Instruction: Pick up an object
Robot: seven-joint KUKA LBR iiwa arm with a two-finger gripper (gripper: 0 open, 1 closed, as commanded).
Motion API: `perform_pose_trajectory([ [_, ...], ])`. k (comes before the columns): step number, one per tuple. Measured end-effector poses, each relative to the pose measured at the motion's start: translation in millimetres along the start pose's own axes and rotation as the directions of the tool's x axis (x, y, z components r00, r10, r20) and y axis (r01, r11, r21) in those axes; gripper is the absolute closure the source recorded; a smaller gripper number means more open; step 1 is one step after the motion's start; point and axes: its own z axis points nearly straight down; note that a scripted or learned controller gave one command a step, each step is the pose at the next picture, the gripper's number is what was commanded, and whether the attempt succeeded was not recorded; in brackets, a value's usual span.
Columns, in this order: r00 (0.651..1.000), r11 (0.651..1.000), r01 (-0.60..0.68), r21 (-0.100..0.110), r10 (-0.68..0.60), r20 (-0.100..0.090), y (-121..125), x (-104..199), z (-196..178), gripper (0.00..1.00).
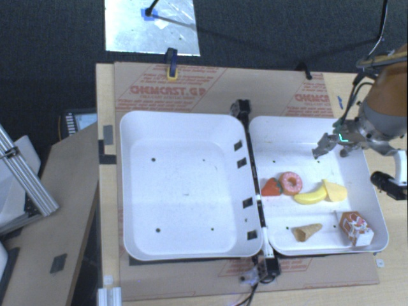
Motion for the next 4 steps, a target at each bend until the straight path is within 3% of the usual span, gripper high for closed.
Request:
perform_pose_trajectory([
  [1,1.0,1.0,0.0,0.02,0.0,-0.006,4.0,0.8,97.3,0.0],
  [2,1.0,1.0,-0.001,0.011,0.001,-0.003,7.2,-0.3,80.6,1.0],
  [3,1.0,1.0,-0.001,0.012,0.001,-0.003,6.9,-0.3,81.1,0.0],
  [4,1.0,1.0,-0.001,0.008,0.001,-0.002,8.1,-0.6,69.8,1.0],
])
